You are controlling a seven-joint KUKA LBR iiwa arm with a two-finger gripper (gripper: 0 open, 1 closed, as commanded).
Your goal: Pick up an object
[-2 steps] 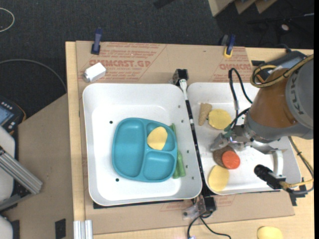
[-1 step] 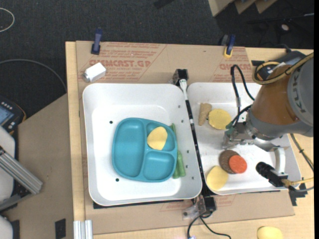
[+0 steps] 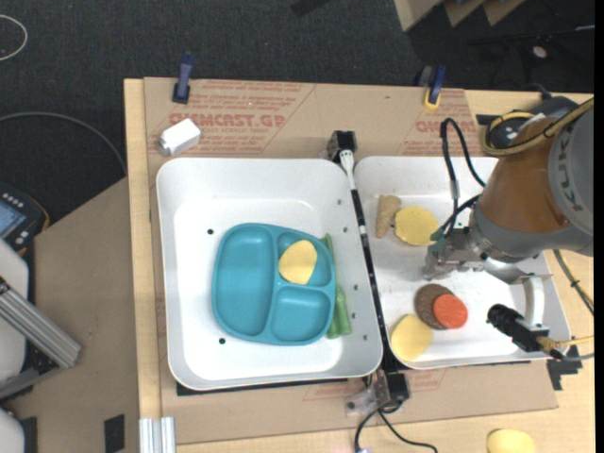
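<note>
**Grey arm low over the right bin**

Grey and orange-banded, the arm reaches in from the right, and its pincer is down in the right bin, near the bin's middle. Whether the pincer is apart or together cannot be told from this slant, and nothing can be seen clamped in it.

Four things lie in that bin. A yellow disc sits just beside the pincer, up and to its left. A tan piece lies against the disc's left edge, close to the wall between the bins. Below the pincer is a brown round with a red disc lying on its right side. A pale yellow lump sits just beside the brown round at the bin's near edge.

The left bin holds a teal divided plate. A yellow piece rests in its upper right compartment, and a green strip lies along the plate's right edge.

Both bins stand on a brown cardboard-topped desk. A small white block lies on the desk beyond the left bin's far corner.
</note>
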